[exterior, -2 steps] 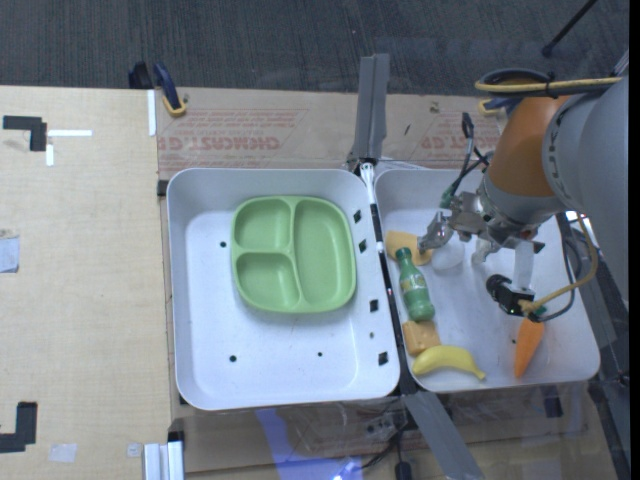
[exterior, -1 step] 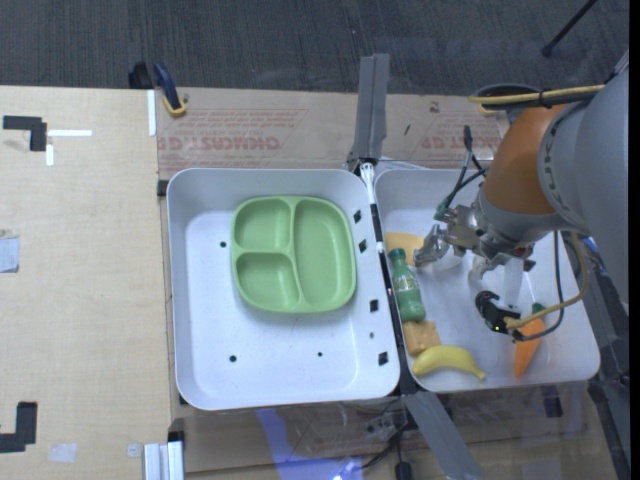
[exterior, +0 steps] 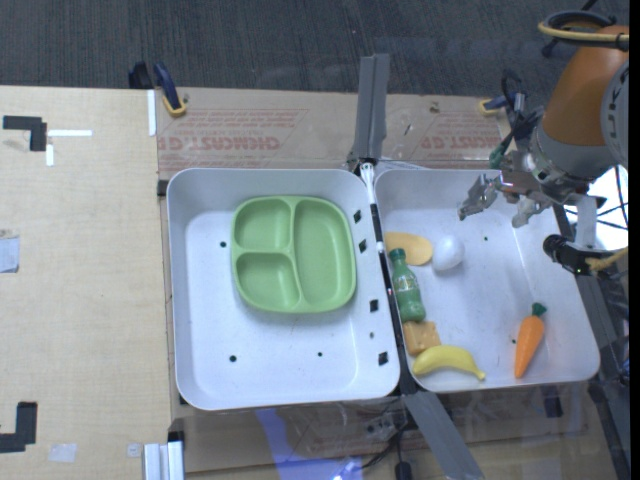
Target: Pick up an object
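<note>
- Mirrored red print on cardboard (exterior: 262, 136) behind bins; not legible.
- Bottle (exterior: 405, 286) in right bin (exterior: 560, 298), by left wall, upright along view, cap far, green label unreadable.
- Gripper (exterior: 497, 200) above bin's far edge, fingers apart, holding nothing.

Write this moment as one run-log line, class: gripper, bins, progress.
gripper: open, above right bin's far side, holding nothing | right bin: carrot, banana, bottle | left bin: green plate | pick: not yet done
</note>
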`<action>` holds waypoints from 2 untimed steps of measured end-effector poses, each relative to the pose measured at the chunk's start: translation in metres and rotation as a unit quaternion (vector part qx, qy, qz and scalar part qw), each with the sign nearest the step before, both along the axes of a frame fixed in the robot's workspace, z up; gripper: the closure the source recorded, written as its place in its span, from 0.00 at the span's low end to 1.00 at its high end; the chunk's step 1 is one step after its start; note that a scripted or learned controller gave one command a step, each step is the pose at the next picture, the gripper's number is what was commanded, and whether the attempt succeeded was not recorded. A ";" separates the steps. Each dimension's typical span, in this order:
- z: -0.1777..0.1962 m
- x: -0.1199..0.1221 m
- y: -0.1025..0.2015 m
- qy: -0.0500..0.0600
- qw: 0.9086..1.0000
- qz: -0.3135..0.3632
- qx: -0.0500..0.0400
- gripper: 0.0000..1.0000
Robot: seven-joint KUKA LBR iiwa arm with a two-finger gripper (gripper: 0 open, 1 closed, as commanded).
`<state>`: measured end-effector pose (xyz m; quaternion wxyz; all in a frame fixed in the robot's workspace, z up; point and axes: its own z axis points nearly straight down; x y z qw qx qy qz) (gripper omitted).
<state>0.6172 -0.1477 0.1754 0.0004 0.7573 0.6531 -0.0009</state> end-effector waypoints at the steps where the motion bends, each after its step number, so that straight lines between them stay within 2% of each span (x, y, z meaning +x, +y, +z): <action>1: -0.080 -0.019 0.056 0.001 1.000 -0.003 0.001 0.00; 2: -0.084 -0.026 0.055 0.001 0.999 -0.043 0.001 0.00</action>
